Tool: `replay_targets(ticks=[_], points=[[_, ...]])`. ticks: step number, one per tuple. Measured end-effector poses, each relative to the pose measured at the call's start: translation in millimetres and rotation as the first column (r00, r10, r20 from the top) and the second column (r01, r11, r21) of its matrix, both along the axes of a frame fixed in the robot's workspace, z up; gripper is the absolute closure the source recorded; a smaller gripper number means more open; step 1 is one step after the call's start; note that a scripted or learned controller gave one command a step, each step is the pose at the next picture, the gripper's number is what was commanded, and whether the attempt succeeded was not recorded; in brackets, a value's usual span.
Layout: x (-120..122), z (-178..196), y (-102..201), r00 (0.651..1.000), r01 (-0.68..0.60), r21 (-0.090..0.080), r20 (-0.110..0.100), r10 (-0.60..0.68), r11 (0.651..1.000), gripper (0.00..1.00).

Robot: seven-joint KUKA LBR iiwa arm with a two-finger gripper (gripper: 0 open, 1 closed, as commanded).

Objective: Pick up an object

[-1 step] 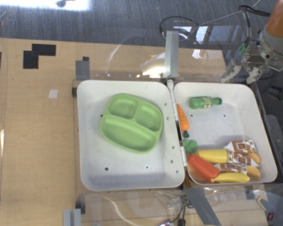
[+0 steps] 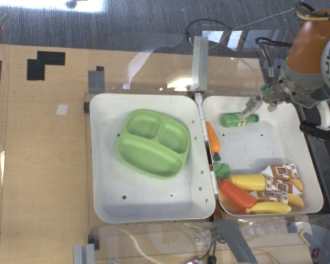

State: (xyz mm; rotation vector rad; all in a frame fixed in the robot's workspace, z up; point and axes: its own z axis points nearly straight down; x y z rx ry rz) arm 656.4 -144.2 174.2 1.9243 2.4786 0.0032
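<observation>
A green cylinder-shaped toy (image 2: pixel 235 120) lies on its side near the back of the right bin (image 2: pixel 275 142). My gripper (image 2: pixel 249 109) reaches down from the arm at the right and its tip is at the toy's right end, touching or just above it. The arm's orange band (image 2: pixel 313 43) is at the upper right. An orange carrot (image 2: pixel 212 137) lies along the divider. At the front of the bin a red pepper (image 2: pixel 236 196), two yellow bananas (image 2: pixel 248 181) and brown-and-white patterned pieces (image 2: pixel 281 176) are heaped together.
The left bin (image 2: pixel 107 197) holds a green divided plate (image 2: pixel 154 143). A small green leafy piece (image 2: pixel 222 170) sits by the divider (image 2: pixel 204 147) between the bins. A metal post (image 2: pixel 200 65) stands behind the bins. Cables run at the back right.
</observation>
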Motion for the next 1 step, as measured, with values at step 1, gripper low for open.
replay_targets(ticks=[1], points=[[11.9, -66.5, 7.7, 0.992, -0.124, -0.002, 0.001, 0.124, 0.992, 0.00]])
